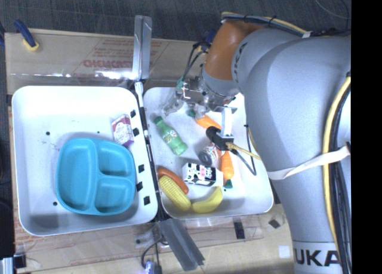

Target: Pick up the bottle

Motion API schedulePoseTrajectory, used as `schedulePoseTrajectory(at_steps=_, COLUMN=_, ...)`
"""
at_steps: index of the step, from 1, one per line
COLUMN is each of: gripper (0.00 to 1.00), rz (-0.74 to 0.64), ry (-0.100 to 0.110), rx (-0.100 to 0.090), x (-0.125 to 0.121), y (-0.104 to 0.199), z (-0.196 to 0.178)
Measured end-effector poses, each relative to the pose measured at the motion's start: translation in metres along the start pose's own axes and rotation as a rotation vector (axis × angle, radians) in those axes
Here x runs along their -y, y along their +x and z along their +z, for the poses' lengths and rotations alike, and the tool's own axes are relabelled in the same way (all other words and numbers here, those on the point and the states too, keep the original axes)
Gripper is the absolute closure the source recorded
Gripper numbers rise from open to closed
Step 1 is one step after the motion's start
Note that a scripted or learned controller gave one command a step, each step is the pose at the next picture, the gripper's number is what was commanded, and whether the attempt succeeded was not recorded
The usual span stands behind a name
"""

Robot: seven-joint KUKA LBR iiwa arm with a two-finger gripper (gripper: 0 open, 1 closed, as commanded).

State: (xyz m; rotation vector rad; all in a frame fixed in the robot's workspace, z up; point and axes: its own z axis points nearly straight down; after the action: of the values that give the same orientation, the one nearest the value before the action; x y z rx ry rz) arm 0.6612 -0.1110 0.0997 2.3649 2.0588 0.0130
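Observation:
A green bottle (171, 136) lies on its side in the left part of the right bin (258, 198), its cap end toward the upper left. My gripper (184, 98) hangs over the far end of that bin, just above and to the right of the bottle's cap, and nothing shows in its grip. The grey arm with its orange band (224, 46) reaches in from the right and hides the bin's far right corner.
In the right bin lie two carrots (227, 165), a small can (208, 154), a cow-patterned carton (199, 174), a hot dog (173, 179), corn (174, 194) and a banana (208, 201). The left bin (36, 105) holds a blue divided plate (95, 175) and a small packet (122, 129).

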Motion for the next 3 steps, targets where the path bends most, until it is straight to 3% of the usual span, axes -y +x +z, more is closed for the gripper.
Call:
schedulePoseTrajectory(at_steps=1, gripper=1.0, rz=-0.005, ry=0.013, rx=0.001, x=0.003, y=0.0, z=-0.004)
schedulePoseTrajectory(at_steps=2, gripper=0.0, rz=-0.005, ry=0.013, rx=0.001, x=0.003, y=0.001, z=-0.004)
schedulePoseTrajectory(at_steps=3, gripper=0.0, rz=-0.045, ry=0.015, rx=0.002, x=0.054, y=0.004, z=0.008)
